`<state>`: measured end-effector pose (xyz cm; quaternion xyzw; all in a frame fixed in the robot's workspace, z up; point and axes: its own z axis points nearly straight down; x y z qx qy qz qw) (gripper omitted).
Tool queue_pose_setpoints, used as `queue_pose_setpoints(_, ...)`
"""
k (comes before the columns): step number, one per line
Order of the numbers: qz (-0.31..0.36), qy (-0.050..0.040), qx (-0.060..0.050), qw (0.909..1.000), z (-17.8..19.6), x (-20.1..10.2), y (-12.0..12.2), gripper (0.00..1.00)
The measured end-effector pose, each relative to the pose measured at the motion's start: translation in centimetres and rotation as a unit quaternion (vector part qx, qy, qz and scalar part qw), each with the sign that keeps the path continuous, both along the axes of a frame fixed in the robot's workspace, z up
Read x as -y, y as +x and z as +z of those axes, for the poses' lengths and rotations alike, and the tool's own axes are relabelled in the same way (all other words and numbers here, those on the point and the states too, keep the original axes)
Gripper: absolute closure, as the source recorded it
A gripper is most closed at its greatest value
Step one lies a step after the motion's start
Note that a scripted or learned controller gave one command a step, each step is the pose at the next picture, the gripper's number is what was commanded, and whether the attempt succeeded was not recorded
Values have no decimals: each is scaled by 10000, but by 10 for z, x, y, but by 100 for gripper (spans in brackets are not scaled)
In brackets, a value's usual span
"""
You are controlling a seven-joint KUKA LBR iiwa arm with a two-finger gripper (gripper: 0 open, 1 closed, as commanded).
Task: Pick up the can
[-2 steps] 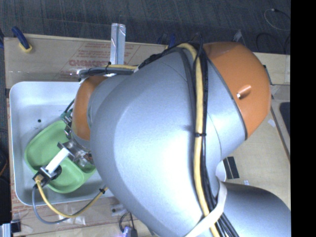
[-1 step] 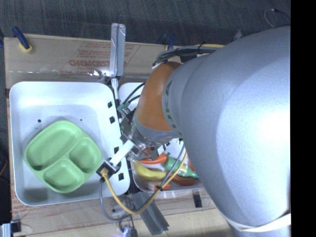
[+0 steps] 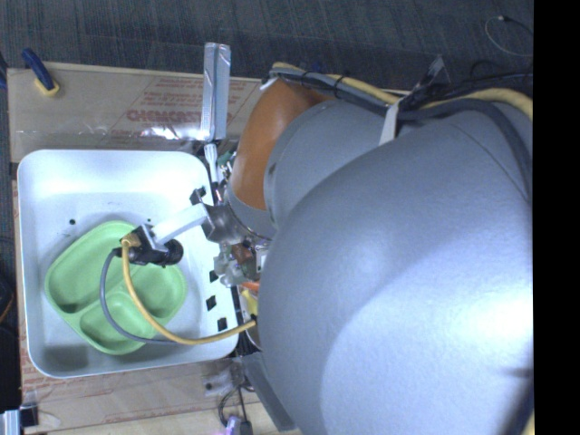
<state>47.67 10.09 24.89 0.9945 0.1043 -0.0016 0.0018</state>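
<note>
Camera view has the arm (image 3: pixel 390 270) leaning over the bench's (image 3: pixel 100 93) right half, likely since the can sits hidden beneath, its gripper (image 3: pixel 227 243) at the left bin's (image 3: pixel 36 166) right edge, open or closed I cannot tell

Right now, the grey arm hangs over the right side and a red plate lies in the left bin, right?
No. The plate in the left bin is green, not red; the camera view shows it. The grey arm does hang over the right side.
</note>
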Motion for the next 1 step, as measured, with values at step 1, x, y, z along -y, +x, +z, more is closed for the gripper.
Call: queue_pose_setpoints(1,421,-1,-10,9991,-20,-53,4,100)
